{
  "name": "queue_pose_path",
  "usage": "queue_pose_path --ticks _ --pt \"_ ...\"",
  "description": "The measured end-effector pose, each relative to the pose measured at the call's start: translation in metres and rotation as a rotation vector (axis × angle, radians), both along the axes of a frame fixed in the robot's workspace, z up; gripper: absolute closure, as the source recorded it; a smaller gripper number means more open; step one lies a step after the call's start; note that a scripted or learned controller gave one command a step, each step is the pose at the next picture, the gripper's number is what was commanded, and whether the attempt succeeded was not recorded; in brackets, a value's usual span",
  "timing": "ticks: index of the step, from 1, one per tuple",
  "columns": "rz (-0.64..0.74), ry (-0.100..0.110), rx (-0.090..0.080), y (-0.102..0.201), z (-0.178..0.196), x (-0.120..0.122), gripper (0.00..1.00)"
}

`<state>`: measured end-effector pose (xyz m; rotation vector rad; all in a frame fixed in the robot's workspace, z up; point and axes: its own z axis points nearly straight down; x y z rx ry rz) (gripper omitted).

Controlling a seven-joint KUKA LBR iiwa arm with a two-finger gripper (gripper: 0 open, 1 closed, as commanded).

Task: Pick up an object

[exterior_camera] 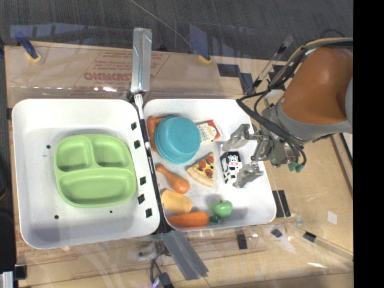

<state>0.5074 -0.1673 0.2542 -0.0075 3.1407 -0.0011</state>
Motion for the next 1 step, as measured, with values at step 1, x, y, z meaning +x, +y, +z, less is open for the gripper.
queue_pose_path --ticks 1 --pt "-0.291 0.006 0.002 -0.0211 -0.1045 0.0026 0.00"
